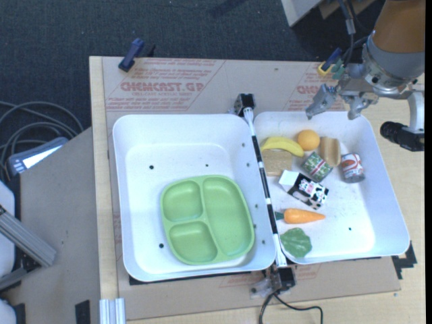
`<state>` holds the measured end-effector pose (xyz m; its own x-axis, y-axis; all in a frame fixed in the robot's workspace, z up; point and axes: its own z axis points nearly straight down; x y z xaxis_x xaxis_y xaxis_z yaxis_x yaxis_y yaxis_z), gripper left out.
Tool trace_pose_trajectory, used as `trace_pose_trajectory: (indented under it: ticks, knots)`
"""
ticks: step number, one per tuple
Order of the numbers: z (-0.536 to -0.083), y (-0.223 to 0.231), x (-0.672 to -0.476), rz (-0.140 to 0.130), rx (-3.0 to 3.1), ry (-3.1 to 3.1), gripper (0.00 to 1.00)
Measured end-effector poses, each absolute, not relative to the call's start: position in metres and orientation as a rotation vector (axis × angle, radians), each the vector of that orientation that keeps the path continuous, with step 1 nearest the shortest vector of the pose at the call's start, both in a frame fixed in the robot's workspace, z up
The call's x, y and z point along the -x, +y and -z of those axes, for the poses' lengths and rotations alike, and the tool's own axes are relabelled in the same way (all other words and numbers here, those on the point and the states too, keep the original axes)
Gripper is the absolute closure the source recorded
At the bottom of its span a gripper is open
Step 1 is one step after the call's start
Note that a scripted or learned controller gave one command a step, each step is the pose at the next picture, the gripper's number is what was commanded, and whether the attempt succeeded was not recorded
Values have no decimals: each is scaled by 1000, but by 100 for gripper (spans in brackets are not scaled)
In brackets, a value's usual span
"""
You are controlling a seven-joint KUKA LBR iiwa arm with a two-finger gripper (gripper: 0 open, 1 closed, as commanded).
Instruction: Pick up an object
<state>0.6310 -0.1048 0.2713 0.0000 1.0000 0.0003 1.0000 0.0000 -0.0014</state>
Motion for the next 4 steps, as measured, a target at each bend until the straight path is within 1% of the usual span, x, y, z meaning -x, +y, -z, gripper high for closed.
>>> trace_pose_trajectory:
  ticks: [1, 2, 3, 4]
  knots:
    - [-130, -114, -617, -2, 2221, -2219, 0]
    - [-84, -140, -609, -3, 2220, -2218, 0]
    - [-95, -140, -610, 1, 2223, -2220, 100]
    - [-185, -68, -544, 0, 2219, -2221, 100]
